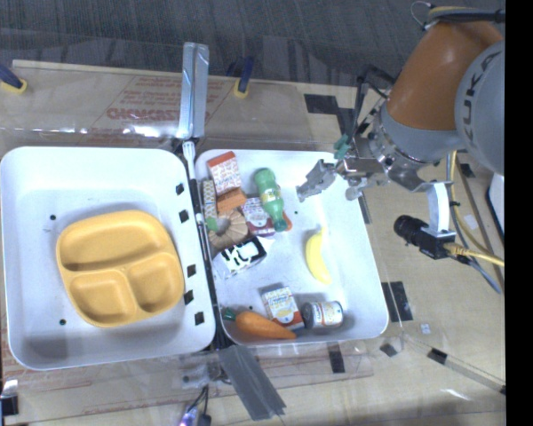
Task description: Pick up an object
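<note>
Both bins (35,171) look like smooth white plastic with a soft sheen. The yellow tray (117,264) in the left bin is matt plastic, moulded into compartments. In the right bin, the banana (316,256) and the carrot (263,326) by its near edge have a smooth, slightly glossy plastic look; the green bottle (267,190) shines and carries a paper label. The table (275,105) at its far edge looks like bare brown cardboard or wood, printed in red. The claw (314,183) is dull grey metal; the arm (444,60) shell is glossy orange.
</note>
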